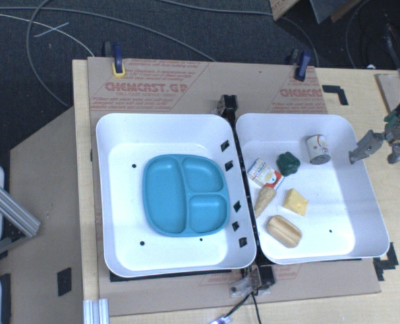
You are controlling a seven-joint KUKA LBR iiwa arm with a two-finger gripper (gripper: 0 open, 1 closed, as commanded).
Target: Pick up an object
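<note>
Objects for picking lie in the right white bin (368, 201): nearest me a tan bread roll (284, 230), then a yellow cheese wedge (295, 202), a dark green lump (288, 162), a small grey can (317, 149). I see the gripper (378, 148) at the frame's right edge, fingers apart, holding nothing. A blue divided plate (185, 194) sits in the left bin (112, 201).

Camera view: single fixed camera, mounted above the tabletop (361, 86), looking down at a slant; moderate distance. Both white bins (112, 201) sit mid-frame; floor fills the upper left.
</note>
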